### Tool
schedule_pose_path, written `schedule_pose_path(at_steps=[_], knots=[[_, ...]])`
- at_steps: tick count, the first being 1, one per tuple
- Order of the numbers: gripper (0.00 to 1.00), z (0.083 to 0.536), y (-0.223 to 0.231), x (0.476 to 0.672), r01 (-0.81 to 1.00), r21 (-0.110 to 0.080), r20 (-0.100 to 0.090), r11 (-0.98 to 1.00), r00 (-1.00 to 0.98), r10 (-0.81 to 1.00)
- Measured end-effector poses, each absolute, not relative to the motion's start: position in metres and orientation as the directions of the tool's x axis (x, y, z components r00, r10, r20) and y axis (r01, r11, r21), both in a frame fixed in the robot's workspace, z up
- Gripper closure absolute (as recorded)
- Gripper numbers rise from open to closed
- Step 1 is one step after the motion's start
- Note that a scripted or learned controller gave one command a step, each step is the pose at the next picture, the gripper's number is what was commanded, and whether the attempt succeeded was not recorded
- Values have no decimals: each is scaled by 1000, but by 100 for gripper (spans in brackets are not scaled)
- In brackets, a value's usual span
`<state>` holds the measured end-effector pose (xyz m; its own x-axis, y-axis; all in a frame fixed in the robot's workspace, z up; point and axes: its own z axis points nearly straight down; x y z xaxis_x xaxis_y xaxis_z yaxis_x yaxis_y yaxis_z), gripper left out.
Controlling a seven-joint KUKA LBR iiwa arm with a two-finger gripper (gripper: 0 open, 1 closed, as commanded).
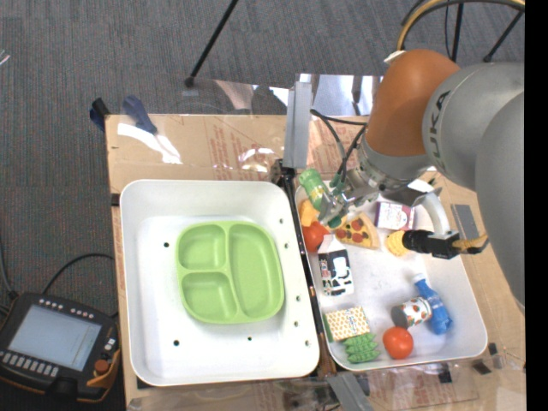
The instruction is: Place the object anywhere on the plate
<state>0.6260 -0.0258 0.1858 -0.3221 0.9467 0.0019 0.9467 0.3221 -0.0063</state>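
Nearest us, at the lower left beside the bench (205, 144), sits a dark handheld control pendant (56, 341) with a pale screen, its cable curling away on the carpet.

On the bench we see two white bins side by side. The left bin (145, 221) holds the green plate (229, 272), a three-compartment tray with one long section on the right and two smaller ones on the left; its long axis runs roughly from top to bottom of the view, tilted slightly.

The right bin (467, 315) is crowded. Along its near edge lie a red tomato (397, 342), a green ridged piece (360, 348) and a patterned cracker-like square (348, 322). Just beside the tomato a small can (414, 311) leans against a blue bottle (434, 308). A black-and-white carton (336, 273) lies close to the wall between the bins.

Farther back, the tool (336, 202) reaches down near the bin's far left corner (the arm's orange band and grey body loom above it). A green bottle-like object (312, 184) lies right at the tool, slanting up and to the left, but we cannot tell whether the tool is open, closed or gripping it. Around it cluster a red-orange round item (313, 235), a pizza slice (358, 232) pointing to the lower right, a pink carton (394, 216) and a yellow piece (396, 243), all hemming in that corner.
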Motion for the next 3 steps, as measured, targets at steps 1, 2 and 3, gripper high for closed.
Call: schedule_pose_path(at_steps=[1, 2, 3], knots=[[100, 187, 59, 630, 881, -1, 1, 473, -473, 881], [100, 179, 143, 597, 803, -3, 3, 596, -596, 803], [100, 105, 179, 640, 779, 5, -1, 627, -627, 779]])
